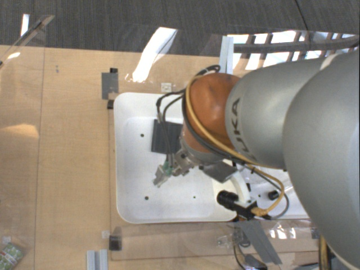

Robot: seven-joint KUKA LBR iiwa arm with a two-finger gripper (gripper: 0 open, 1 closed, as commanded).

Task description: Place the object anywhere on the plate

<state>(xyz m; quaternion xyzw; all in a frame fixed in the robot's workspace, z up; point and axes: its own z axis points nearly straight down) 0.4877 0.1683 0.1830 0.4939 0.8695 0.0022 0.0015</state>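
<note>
One grey arm (281,122) over the white bin (129,201) — jaws (161,177) low, their state unclear.

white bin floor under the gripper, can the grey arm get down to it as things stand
Probably yes. The two-finger gripper hangs over the shallow white bin, and the bare white floor beside its tip shows nothing in the way. The grey arm with the orange band hides the bin's right part, so that side cannot be judged.

Arm (281,122) hides right bin; pincer (161,177) tips too small to tell.
</note>
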